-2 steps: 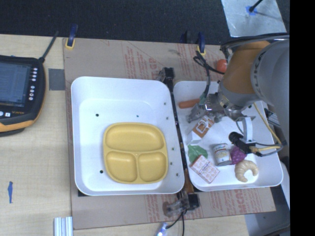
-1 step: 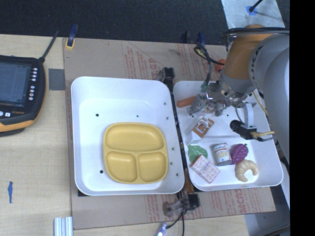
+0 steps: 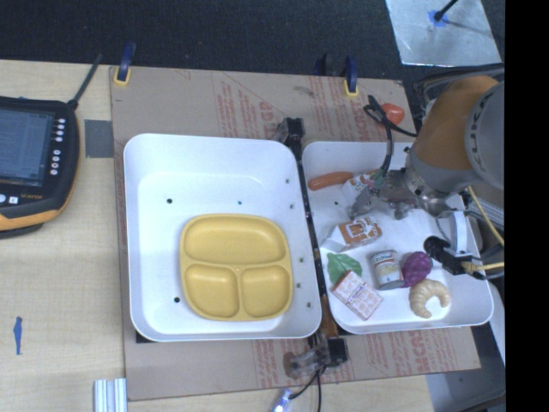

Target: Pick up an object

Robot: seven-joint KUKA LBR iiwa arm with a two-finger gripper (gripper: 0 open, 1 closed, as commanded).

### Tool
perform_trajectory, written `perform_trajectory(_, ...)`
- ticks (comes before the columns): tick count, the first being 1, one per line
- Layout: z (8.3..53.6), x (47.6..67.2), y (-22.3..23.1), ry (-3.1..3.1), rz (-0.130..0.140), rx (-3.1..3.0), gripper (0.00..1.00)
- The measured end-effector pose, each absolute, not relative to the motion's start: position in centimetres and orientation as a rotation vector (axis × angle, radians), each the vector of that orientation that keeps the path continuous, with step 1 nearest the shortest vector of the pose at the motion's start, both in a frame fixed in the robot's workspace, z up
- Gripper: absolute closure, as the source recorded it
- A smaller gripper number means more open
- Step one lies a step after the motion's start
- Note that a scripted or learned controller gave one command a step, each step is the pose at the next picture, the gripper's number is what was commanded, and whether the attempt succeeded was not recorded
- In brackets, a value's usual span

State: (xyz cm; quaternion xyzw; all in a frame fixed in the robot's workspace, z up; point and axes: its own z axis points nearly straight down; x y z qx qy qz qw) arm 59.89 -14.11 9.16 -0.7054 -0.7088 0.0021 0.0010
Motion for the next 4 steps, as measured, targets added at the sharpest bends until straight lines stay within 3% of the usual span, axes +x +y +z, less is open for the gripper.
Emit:
perform_trajectory(1,9.1,65.0,-19.2,-2.208,0.024,-2.191,0.0)
perform_trajectory(2,8.9,65.1,-20.7,-2.203,0.021,-2.182,0.0)
perform_trajectory(3,9.0,65.0,-14.9,-2.211,0.036,-2.197,0.0)
perform_trajectory(4,8.9,65.1,-18.2,-2.209,0.026,-2.192,0.0)
